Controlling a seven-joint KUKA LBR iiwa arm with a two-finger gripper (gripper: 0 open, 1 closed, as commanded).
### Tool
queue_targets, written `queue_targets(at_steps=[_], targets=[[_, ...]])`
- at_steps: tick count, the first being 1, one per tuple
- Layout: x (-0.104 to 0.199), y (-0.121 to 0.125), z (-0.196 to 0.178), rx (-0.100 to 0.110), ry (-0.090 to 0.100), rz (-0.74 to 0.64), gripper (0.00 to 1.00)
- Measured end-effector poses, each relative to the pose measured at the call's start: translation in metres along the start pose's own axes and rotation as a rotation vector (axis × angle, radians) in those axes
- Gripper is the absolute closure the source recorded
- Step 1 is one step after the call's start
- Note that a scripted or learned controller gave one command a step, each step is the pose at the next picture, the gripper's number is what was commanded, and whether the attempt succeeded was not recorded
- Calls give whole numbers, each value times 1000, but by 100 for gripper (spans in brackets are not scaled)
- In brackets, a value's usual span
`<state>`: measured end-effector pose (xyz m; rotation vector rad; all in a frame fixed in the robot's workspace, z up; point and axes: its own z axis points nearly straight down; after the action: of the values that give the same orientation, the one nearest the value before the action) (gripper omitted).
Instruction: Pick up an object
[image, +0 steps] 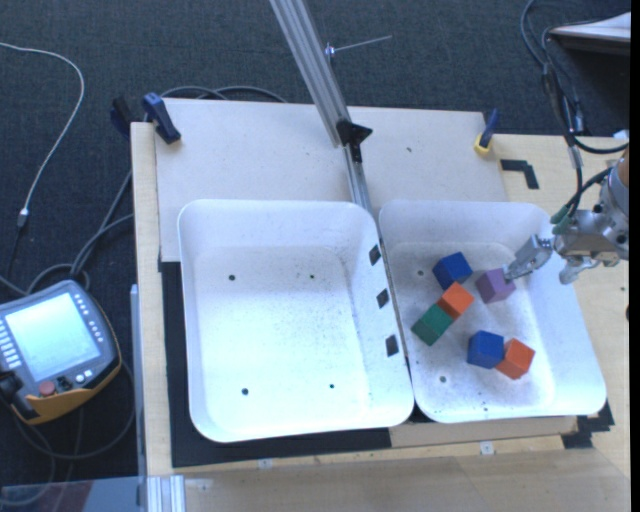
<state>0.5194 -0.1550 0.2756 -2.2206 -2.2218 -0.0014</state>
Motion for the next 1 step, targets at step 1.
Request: queue_targets(at_steps=[1], targets=[[30,37,144,9,3,-2,0]])
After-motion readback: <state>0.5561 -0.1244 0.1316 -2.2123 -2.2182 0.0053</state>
